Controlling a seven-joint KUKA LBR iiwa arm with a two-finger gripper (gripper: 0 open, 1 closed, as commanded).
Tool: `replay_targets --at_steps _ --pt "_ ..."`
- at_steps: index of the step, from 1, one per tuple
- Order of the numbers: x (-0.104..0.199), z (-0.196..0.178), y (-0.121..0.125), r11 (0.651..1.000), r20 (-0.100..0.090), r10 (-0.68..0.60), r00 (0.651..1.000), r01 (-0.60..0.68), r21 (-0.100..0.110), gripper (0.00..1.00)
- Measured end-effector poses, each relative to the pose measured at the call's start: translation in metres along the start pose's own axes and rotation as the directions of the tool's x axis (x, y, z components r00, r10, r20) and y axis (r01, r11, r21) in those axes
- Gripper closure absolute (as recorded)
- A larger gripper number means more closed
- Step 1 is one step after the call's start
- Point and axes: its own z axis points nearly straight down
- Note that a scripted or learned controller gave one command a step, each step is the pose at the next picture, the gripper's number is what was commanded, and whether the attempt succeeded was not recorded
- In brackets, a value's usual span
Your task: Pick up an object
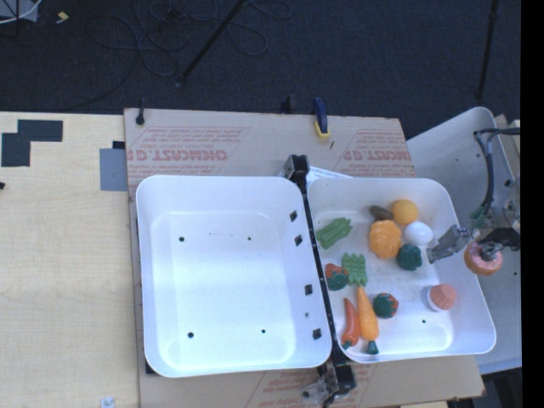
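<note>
My gripper (452, 244) hangs at the right edge of the right bin (463, 340), and the arm comes in from the right. A pink-and-orange round toy (483, 261) sits right under the wrist, over the bin's right rim; whether it is held is unclear. Close to the gripper's left lie a white egg (418, 233) and a dark green ball (409, 257). Further left are an orange fruit (384, 239) and a smaller orange ball (405, 212). A pink round piece (442, 296) lies below the gripper.
The right bin also holds a green pod (333, 232), a leafy green (354, 269), a carrot (366, 313), a red chili (349, 320) and a dark green-red piece (384, 305). The left bin (153, 253) adjoins it along a black divider (308, 253).
</note>
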Motion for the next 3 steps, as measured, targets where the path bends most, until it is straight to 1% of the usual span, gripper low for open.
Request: replay_targets --at_steps 1,2,3 --pt "0.102 0.102 -0.016 1.0 -0.003 -0.003 1.0 0.003 0.003 0.0" --pt "0.071 0.165 0.006 1.0 0.005 0.001 1.0 -0.001 -0.015 0.0" --pt "0.07 0.158 0.005 1.0 0.004 0.007 1.0 -0.007 -0.009 1.0"
